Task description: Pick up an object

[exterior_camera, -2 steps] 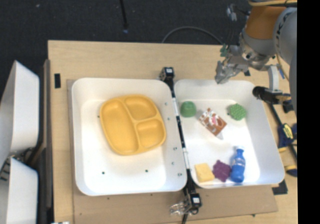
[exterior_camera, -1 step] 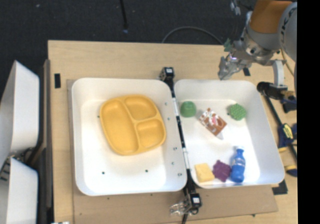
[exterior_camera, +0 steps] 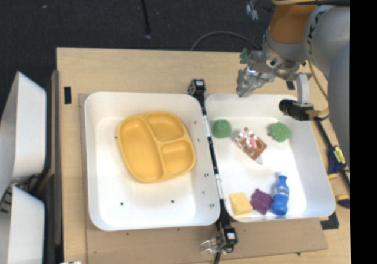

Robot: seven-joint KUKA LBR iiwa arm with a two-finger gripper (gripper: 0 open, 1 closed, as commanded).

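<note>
My gripper (exterior_camera: 246,87) hangs above the back edge of the right bin (exterior_camera: 306,157), its fingers close together with nothing between them. Below it in the bin lie a green ball (exterior_camera: 221,128), a red-and-white wrapped packet (exterior_camera: 250,144) and a green knobbly lump (exterior_camera: 279,132). Near the bin's front sit a yellow block (exterior_camera: 240,203), a purple piece (exterior_camera: 261,200) and a blue bottle (exterior_camera: 280,194). All of these lie apart from the gripper.
The left bin (exterior_camera: 100,198) holds a yellow divided tray (exterior_camera: 156,146). A black clamp (exterior_camera: 197,86) sits where the bins meet at the back, another fitting (exterior_camera: 219,241) at the front. A black part (exterior_camera: 296,108) juts over the right bin's back right rim.
</note>
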